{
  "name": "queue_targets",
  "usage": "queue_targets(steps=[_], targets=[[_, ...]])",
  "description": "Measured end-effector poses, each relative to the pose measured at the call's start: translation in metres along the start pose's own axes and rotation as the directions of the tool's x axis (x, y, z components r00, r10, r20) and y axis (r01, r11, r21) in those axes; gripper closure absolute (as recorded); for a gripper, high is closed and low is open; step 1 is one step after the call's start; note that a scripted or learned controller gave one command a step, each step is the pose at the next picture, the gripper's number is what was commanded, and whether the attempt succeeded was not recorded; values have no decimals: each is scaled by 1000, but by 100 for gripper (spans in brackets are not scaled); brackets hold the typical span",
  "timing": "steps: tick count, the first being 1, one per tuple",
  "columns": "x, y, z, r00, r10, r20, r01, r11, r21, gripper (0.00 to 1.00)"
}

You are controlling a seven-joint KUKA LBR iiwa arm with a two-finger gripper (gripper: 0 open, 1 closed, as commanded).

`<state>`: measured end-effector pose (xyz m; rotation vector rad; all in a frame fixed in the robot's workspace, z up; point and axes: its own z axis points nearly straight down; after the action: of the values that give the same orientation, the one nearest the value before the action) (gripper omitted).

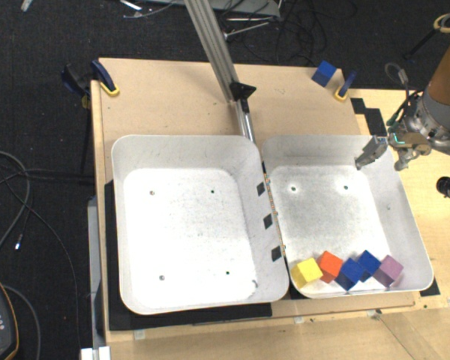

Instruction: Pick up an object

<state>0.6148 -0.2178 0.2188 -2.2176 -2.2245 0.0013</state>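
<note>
Along the near rim of the right bin (405,208), at about five o'clock in the frame, five small blocks sit in a tight row: a yellow block (307,271), an orange block (331,265), two blue blocks (358,269) and a purple block (390,270), each touching or just beside its neighbour. Up at two to three o'clock the gripper (386,154) hangs over the far right edge of that bin, fingers spread apart with nothing between them, well apart from the blocks. The left bin (127,201) lies at nine o'clock. A slanted metal pole (214,40) crosses from twelve o'clock down to the gap between the bins. A loose blue cube (325,73) rests on the bench (172,96) at one o'clock, beside a clamp (343,85). The arm (444,96) is cut off by the right edge, so only its wrist end can be made out.
</note>
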Motion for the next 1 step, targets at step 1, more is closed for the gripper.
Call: queue_targets(steps=[1], targets=[[-1,-7,15,1000,4,0,-4,1000,1,0]])
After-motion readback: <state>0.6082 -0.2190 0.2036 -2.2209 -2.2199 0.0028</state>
